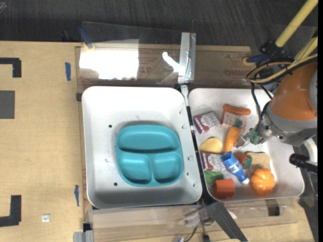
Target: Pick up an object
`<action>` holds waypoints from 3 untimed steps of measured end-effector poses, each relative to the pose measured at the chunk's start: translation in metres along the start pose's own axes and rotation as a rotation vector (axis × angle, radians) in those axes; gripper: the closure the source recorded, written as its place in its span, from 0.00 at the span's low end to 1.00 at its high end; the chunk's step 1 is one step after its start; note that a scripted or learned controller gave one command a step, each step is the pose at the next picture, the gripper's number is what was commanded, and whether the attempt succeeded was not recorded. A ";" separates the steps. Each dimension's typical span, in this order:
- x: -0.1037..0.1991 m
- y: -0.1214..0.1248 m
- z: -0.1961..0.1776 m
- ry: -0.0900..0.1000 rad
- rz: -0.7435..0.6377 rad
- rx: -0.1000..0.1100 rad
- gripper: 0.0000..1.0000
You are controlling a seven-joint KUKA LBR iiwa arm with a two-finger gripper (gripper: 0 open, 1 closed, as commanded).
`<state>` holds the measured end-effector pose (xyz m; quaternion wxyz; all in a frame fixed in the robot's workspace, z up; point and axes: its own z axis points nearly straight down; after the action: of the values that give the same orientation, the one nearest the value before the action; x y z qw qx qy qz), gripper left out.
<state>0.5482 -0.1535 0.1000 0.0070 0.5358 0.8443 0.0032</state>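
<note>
On the left we see a shallow white plastic bin [96,135] holding a teal three-compartment plastic tray [149,154], which lies flat near the bin's centre. Just right of it, a second shallow white bin [295,183] contains the pickable items: a yellow lemon-shaped toy [212,145], two small red-and-white packets [207,121], an orange toy carrot [231,137], a sausage-like red toy [236,110], a blue-and-white bottle [235,167], a red block [225,186] and a small orange pumpkin [263,181]. At the right, the grey arm with its orange band [298,97] reaches over this bin. We locate the gripper [252,137] low, just right of the carrot; we cannot tell how it is set.
</note>
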 end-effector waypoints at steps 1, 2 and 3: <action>0.000 0.000 0.001 0.001 0.000 0.001 0.00; -0.024 0.056 0.014 0.012 -0.057 0.019 0.00; -0.058 0.080 0.015 0.057 -0.186 0.094 0.00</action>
<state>0.6453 -0.1721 0.0860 -0.0420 0.4548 0.8894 -0.0220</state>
